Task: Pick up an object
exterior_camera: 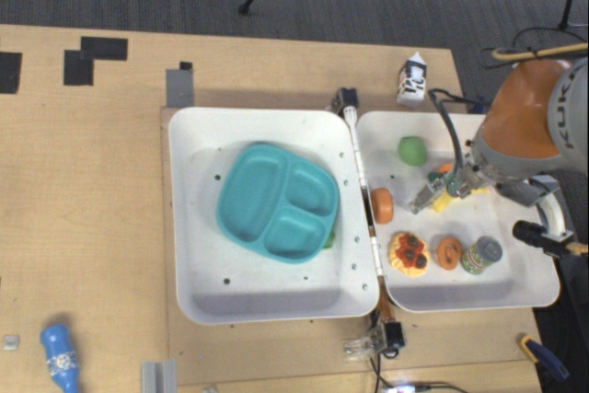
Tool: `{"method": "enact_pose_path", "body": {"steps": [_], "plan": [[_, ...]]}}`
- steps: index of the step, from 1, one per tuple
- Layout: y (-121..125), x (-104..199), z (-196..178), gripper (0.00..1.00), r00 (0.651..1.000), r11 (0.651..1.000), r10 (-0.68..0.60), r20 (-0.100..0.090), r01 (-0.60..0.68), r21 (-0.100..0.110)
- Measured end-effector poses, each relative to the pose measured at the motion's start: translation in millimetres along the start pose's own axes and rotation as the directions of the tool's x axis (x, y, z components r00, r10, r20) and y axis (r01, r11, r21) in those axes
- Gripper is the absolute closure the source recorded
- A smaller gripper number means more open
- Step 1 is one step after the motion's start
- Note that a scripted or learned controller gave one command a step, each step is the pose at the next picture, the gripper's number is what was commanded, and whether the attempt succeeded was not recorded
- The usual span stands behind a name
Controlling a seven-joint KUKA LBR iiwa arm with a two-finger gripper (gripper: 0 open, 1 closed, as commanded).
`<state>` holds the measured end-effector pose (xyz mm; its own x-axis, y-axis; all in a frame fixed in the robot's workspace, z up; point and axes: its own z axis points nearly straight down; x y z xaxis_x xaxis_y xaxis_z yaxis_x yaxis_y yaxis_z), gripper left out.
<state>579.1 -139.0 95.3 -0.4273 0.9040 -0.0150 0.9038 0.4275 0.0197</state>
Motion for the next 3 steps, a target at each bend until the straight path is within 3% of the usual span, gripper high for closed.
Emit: {"method": "enact_pose_path", "body": {"steps": [1, 2, 3], "plan": [[-50.9, 2.9, 7.4, 0.00, 0.998, 0.998, 0.055, -0.009, -0.055, 0.014], [-80.6, 34.4, 5.5, 0.00, 0.983, 0.983, -0.184, -0.005, 0.184, 0.007], [3.5, 7.9, 8.6, 0.00, 0.994, 0.994, -0.112, -0.012, 0.112, 0.011]]}}
